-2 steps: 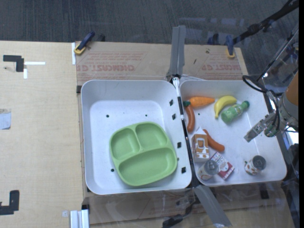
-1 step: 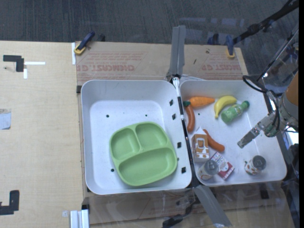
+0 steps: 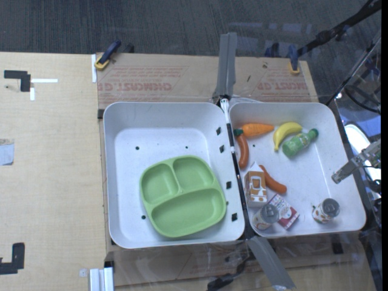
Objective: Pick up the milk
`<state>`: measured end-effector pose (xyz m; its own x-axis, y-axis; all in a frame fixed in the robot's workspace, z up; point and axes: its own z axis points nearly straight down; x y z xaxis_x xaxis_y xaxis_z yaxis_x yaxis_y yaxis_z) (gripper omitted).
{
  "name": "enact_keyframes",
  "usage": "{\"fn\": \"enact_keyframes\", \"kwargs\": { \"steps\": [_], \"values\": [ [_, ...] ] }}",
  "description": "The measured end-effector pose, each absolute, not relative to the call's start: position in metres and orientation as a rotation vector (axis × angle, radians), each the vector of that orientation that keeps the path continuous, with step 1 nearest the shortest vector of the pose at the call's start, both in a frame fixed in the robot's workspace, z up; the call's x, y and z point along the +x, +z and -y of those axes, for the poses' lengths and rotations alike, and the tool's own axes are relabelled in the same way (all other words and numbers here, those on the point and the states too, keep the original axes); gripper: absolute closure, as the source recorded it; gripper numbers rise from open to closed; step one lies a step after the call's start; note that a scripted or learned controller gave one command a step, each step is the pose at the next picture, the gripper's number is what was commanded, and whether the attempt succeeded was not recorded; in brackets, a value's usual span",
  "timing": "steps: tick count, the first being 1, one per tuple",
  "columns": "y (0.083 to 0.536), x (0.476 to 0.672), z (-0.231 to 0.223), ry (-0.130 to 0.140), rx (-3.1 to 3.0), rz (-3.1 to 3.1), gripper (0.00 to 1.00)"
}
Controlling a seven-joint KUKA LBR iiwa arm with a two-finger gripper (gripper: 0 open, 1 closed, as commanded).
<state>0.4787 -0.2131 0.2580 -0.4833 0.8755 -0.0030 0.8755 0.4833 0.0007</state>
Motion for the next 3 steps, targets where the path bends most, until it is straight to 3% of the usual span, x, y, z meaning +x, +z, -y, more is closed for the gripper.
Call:
{"fn": "enact_keyframes", "kwargs": {
  "steps": [1, 3],
  "values": [
    [0.1762, 0.4776, 0.2219, -0.001, 1.511, -2.756, 0.0],
    [0.1767, 0.4779, 0.222, -0.001, 1.51, -2.754, 0.0]
  ]
}}
